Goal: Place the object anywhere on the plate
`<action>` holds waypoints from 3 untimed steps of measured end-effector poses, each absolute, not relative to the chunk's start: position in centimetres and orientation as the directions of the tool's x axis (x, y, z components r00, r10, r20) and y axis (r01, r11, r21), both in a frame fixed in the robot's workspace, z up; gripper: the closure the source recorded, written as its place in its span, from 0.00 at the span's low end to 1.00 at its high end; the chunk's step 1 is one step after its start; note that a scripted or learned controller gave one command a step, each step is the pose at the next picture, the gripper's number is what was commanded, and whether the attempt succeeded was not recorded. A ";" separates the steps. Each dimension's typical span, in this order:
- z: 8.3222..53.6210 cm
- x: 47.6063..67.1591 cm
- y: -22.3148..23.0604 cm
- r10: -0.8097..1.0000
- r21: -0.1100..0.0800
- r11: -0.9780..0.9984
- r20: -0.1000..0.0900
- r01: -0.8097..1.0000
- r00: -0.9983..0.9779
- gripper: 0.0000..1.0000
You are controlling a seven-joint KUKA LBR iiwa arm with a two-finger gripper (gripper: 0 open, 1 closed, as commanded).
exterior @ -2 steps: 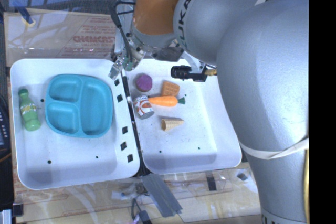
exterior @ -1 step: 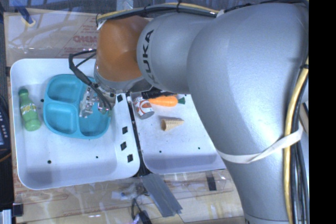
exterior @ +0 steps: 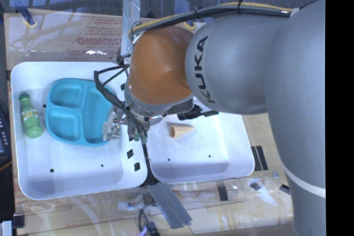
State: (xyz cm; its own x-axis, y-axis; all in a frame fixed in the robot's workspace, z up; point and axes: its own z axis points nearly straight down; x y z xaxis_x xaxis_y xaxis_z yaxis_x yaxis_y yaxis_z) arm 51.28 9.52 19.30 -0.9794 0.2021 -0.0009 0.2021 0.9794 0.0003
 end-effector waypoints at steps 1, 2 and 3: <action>14.3 47.6 12.8 0.395 -0.002 0.919 0.003 0.395 -0.919 1.00; 9.4 49.6 11.2 0.371 0.001 0.929 0.000 0.371 -0.929 1.00; 19.3 48.7 1.3 0.284 0.000 0.959 -0.004 0.284 -0.959 1.00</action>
State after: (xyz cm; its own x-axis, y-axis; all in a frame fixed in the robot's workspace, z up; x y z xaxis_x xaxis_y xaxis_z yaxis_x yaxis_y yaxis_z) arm 48.71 1.34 19.30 -0.9588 0.2839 -0.0037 0.2839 0.9589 -0.0002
